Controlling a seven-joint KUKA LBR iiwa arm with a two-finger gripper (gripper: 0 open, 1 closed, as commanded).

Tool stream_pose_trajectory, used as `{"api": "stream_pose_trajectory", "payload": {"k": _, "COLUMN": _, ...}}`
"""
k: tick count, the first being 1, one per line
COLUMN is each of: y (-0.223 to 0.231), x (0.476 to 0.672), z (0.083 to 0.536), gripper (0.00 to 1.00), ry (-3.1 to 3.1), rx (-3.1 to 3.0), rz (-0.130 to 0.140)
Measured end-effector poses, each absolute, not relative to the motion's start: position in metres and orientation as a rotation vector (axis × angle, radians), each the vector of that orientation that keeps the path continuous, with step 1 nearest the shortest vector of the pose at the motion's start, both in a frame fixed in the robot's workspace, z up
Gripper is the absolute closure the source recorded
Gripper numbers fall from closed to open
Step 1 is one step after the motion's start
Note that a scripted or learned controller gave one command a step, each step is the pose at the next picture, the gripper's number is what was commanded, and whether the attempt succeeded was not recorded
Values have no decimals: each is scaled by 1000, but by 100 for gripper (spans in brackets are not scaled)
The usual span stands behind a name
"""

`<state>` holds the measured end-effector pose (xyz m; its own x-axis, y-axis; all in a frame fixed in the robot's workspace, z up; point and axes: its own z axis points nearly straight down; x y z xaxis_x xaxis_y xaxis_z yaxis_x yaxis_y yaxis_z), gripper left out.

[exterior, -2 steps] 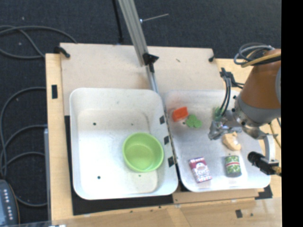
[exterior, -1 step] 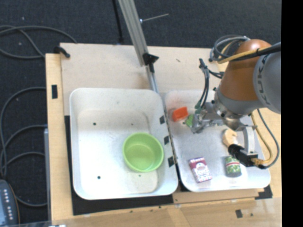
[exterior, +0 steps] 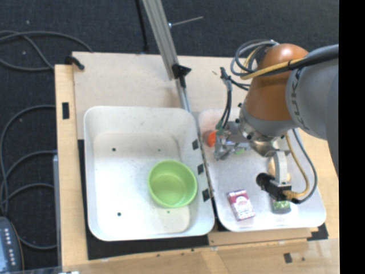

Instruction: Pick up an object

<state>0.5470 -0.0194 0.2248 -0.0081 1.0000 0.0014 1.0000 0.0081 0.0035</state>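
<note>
Down in the right bin [exterior: 308, 213], the gripper [exterior: 223, 147] sits beside a small orange object [exterior: 210, 137]; its grip state cannot be told. 1 green bowl [exterior: 172, 183] rests in the left bin [exterior: 108, 153]

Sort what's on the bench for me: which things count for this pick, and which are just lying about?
For the pick:
- end effector, low in the right bin
- orange object beside it
- pink box
- small green object

Lying about:
- green bowl in the left bin
- metal pole
</note>
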Motion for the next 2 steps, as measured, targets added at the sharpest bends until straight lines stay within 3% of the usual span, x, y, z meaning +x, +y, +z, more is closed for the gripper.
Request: {"api": "stream_pose_trajectory", "payload": {"k": 2, "y": 81, "x": 567, "z": 251, "gripper": 100, "ry": 2231, "rx": 2212, "rz": 4}}
